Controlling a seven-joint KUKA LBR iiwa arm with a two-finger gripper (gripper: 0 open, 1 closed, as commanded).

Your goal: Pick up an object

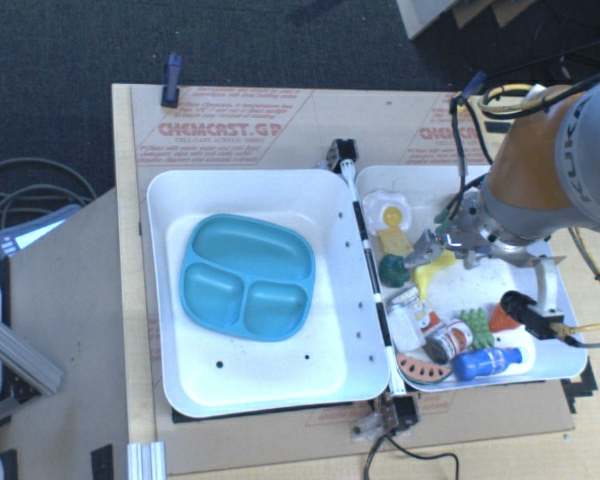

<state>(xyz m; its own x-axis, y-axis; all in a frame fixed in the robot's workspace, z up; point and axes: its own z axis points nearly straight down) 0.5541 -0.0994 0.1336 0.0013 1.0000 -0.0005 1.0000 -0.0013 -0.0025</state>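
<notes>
My gripper [427, 251] hangs low over the upper left part of the right bin [565, 360]. A yellow banana-shaped toy [426, 272] lies right under it, and whether the two touch is unclear. A dark green round toy [391, 268] sits just to its left. Above that are a yellow block [394, 240] and a white cup with a yellow middle [389, 211]. Along the bin's front lie a watermelon slice [424, 370], a small can [446, 341], a blue bottle [486, 361], a green ridged toy [476, 325] and an orange-red piece [502, 319].
The left bin [165, 203] holds a blue divided plate [248, 276]. A white packet [404, 304] lies by the divider between the bins. A black part [526, 313] juts over the right bin's right side. The grey arm [540, 168] covers the bin's upper right.
</notes>
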